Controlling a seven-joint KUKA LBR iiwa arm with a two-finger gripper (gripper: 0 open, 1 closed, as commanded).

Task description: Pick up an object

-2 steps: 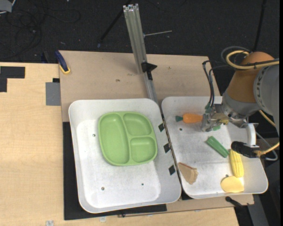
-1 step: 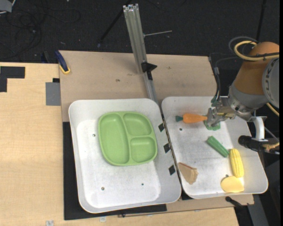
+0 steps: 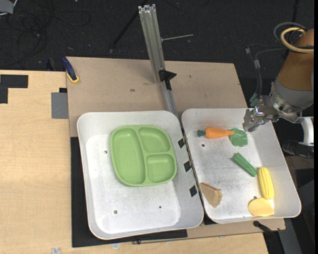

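Brown wood makes up the worktop (image 3: 201, 78), and two white bins sit on it side by side. The left bin (image 3: 95, 205) holds a green plate (image 3: 143, 155) with three parts. The right bin (image 3: 286, 194) holds the little toys.

The grey arm (image 3: 294, 75) with its orange band comes in from the right. Its hand (image 3: 250, 121) hangs over the top right part of the right bin, just beside the carrot's green leafy end. I cannot tell if the hand is spread or pressed together, and nothing shows in its grip.

A tall metal post (image 3: 151, 41) stands behind the bins.

The carrot (image 3: 221, 134) lies flat near the top of the right bin, orange end pointing left. The corn (image 3: 265, 182) lies near the right wall. A green stick-shaped toy (image 3: 244, 164) lies tilted between the carrot and the corn. A yellow lump (image 3: 261, 207) sits just below the corn, touching it. A brown wedge (image 3: 212, 194) lies near the left wall of that bin.
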